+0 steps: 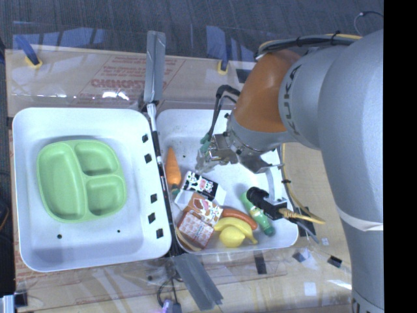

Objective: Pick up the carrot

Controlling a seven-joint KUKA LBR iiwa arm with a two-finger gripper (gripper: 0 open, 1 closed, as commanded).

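The carrot point(172, 166) lies against the right bin's point(189, 119) left wall. The hand point(207, 152) hovers just beside it; whether its fingers are apart, I cannot tell. It should shift toward that wall, then descend straight.

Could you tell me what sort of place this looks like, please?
Probably a robotics lab bench for pick-and-place trials: a grey arm reaching over two white bins, toy food like a carrot, and taped-down plastic sheeting.

Across the top of the frame we see dark grey ribbed floor point(130, 2). Below it lies the pale wooden counter point(71, 77) under clear sheeting with red print, blue tape point(26, 49) upper left.
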